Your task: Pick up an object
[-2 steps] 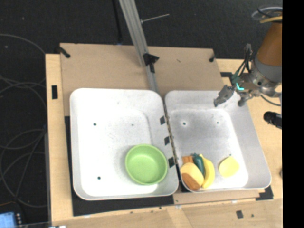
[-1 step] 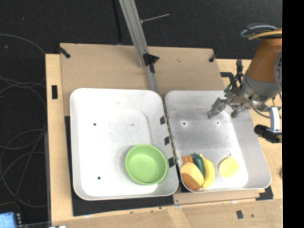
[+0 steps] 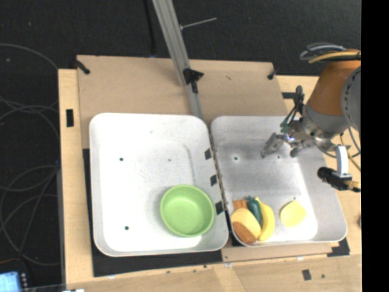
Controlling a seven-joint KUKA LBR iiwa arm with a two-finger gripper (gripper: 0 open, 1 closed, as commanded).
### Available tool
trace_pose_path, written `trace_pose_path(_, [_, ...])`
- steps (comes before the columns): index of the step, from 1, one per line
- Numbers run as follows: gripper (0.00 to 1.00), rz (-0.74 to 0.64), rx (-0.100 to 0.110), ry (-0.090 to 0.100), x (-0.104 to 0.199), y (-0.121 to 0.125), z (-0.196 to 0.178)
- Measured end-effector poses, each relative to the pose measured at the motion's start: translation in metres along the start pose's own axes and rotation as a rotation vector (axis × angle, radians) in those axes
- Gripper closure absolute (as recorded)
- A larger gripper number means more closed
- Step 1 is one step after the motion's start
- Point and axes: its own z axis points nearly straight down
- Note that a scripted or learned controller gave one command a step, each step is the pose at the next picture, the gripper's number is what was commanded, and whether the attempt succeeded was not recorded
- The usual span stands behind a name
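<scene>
The grey two-finger gripper [image 3: 281, 146] hangs spread wide and empty at the right white bin's [image 3: 243, 132] twelve o'clock. Nothing is picked yet: a lime-green plastic bowl [image 3: 186, 209] sits left, a pale-yellow rounded toy [image 3: 293, 213] at five o'clock.

I see the tan bench [image 3: 140, 84] carrying two white bins side by side, the left bin [image 3: 134, 151] and the right bin [image 3: 255, 163], touching along their inner edges. A grey metal post [image 3: 173, 38] slants up from behind them. Black cables [image 3: 24, 120] loop across the dark floor [image 3: 73, 17] on my left.
</scene>
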Motion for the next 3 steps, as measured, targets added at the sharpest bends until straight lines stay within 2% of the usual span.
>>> trace_pose_path(1, [0.00, 0.001, 0.000, 0.000, -0.002, -0.001, 0.029])
trace_pose_path(2, [1.00, 0.000, -0.007, -0.001, -0.002, 0.001, 0.015])
trace_pose_path(3, [1.00, 0.001, -0.011, 0.002, -0.005, 0.002, -0.050])
